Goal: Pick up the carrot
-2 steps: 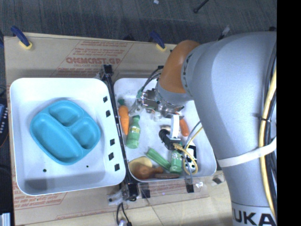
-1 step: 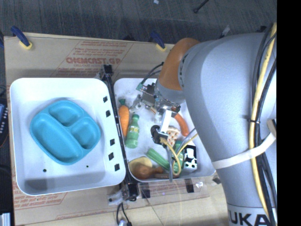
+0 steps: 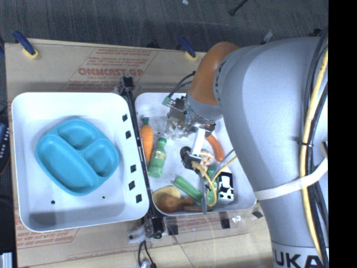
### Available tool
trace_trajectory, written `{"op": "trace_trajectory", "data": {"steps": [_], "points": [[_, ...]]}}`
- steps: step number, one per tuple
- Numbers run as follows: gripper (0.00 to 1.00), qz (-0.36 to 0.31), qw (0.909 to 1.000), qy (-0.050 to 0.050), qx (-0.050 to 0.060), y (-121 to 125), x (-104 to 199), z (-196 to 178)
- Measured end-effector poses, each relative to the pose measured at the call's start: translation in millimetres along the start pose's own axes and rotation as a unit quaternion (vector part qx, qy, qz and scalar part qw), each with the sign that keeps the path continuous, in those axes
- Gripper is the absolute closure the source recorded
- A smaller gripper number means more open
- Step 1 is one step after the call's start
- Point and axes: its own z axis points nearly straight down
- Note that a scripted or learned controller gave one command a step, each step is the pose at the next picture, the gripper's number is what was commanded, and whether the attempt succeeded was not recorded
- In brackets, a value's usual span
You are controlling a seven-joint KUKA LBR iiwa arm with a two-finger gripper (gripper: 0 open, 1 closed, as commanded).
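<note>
Seemingly touching nothing, the pincer (image 3: pixel 179 123) hangs beside the carrot (image 3: pixel 147 140); its spread I cannot tell.

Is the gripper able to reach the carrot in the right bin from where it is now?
Probably yes. The carrot lies uncovered along the left wall of the right bin, with the gripper just beside it. Only a green bottle lies close against the carrot and may crowd the grasp.

Arm (image 3: pixel 279 121) — grey, orange band above wrist, entering from right, bent downward; gripper (image 3: pixel 181 119) low at wrist end — pointing left.
</note>
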Motion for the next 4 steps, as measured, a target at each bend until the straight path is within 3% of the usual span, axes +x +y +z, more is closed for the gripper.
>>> {"op": "trace_trajectory", "data": {"steps": [1,2,3,4], "points": [[0.0,-0.001,1.0,0.0,0.001,0,0,0],[0.0,0.083,0.9965,0.002,0.0,13,31,-92],[0.0,0.078,0.9969,-0.003,0.005,8,4,14],[0.0,0.148,0.989,-0.002,0.002,42,21,10]]}}
